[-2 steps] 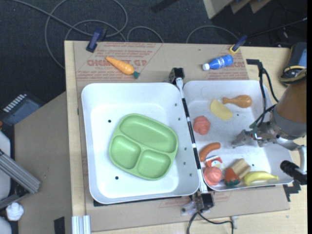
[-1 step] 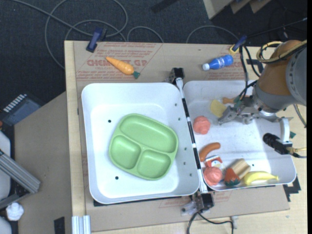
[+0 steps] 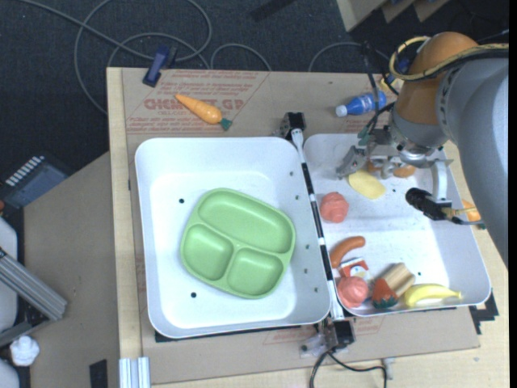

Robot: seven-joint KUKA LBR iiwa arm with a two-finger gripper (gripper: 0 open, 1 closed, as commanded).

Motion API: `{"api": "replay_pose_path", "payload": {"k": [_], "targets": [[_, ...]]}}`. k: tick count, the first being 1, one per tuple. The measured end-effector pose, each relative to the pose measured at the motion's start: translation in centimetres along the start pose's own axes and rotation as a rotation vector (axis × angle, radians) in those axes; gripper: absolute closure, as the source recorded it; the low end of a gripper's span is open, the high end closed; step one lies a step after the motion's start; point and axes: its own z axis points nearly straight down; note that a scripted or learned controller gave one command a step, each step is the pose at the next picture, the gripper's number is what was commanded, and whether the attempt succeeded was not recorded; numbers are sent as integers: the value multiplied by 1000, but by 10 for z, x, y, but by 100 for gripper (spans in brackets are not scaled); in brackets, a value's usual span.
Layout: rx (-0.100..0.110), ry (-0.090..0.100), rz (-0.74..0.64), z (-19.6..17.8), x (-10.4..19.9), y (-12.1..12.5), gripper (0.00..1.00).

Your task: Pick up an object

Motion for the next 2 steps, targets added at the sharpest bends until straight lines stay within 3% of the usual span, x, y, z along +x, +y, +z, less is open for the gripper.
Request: {"api": "replay_pose_path", "payload": {"k": [1,2], "targets": [[-3,-3,-1,-11,0,1,100],[-3,-2,2,-88,-21,-28,100]]}}
